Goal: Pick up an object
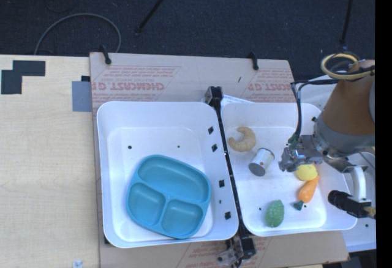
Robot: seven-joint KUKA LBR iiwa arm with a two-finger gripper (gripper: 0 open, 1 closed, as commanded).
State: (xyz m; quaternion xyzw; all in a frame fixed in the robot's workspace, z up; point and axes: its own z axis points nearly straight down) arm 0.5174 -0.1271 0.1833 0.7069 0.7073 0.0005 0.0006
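The gripper (295,160) hangs low beside the yellow lemon (306,172), probably to grasp it; I cannot tell how its jaws stand.

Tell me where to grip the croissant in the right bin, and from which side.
Grip the croissant across the thick middle of its arch, coming straight down from above. It lies flat and curled with open bin floor around it, apart from the small metal can, so the hand likely has room to straddle that middle.

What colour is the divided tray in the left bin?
Light blue; the divided tray shows plainly in the camera view, lying in the left bin.
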